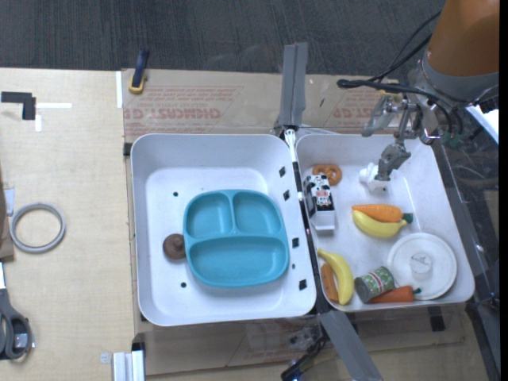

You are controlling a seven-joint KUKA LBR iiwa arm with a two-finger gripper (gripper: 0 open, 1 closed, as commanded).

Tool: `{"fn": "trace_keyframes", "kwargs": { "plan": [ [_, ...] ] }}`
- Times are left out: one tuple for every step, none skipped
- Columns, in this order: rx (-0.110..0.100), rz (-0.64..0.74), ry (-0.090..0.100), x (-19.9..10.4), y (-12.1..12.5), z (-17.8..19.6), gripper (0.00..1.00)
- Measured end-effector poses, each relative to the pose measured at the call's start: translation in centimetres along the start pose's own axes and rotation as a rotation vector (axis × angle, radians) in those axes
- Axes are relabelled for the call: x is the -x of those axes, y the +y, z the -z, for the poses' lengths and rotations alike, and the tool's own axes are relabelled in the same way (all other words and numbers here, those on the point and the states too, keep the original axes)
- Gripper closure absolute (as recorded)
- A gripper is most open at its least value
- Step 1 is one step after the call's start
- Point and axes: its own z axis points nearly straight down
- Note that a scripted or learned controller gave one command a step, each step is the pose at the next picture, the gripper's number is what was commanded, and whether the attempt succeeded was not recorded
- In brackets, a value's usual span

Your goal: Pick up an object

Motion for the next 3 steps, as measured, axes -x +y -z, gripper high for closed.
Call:
{"fn": "trace_keyframes", "kwargs": {
  "plan": [
    [0.001,0.193,0.001,-3.3,-2.5,-16.2,0.0],
    [0.001,0.178,0.0,-3.1,-3.0,-17.1,0.0],
    [-0.002,0.034,-0.029,-11.9,-2.3,-16.5,0.0]
  ]
}}
